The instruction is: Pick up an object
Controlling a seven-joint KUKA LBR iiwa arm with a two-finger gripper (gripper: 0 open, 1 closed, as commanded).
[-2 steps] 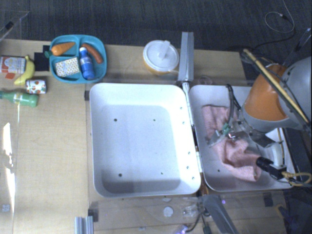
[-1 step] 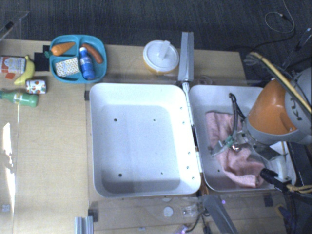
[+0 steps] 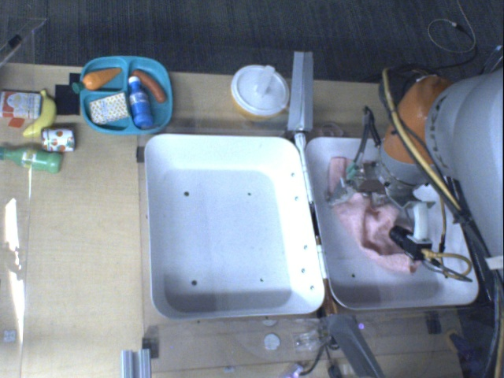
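A crumpled pink cloth (image 3: 379, 228) lies in the right white bin (image 3: 378, 290), spread from its middle toward the right wall. A smaller pink piece (image 3: 339, 168) sits near the bin's back left. My gripper (image 3: 361, 181) is down inside this bin, at the cloth's upper left edge, and seems to touch it. The grey arm with its orange band (image 3: 417, 105) covers the bin's right side, and black and yellow cables trail over the cloth. The gripper's body hides what is under its tip.
The left white bin (image 3: 161, 235) stands beside it, past a metal divider (image 3: 300, 93). Behind are a white lidded cup (image 3: 260, 91) and a blue divided plate (image 3: 161, 77) of toy food. A banana (image 3: 43, 113), a can (image 3: 57, 139) and a green bottle (image 3: 31, 159) lie far left.
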